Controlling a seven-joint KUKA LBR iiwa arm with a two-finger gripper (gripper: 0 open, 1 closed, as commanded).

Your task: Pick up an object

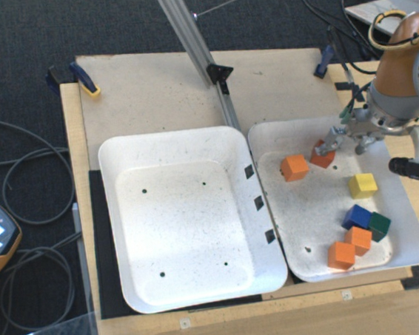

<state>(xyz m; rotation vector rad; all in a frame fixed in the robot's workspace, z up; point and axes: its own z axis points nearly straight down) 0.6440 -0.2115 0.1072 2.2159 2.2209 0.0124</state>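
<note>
The right bin [309,260] holds several small blocks. An orange cube [294,167] sits near its upper left, with a red block [322,158] just to its right. My gripper [332,141] hangs at the upper right edge of the red block, touching or just above it. Lower in the bin lie a yellow cube [362,184], a blue cube [357,216], a green cube [380,225] and two orange cubes [361,238] [341,255], all clustered at the lower right.
The left bin [127,231] stands beside the right one, their rims meeting at the middle. A slanted metal rail [197,45] crosses the bench behind the bins. Blue clamps [85,78] [323,60] grip the board's far corners.
</note>
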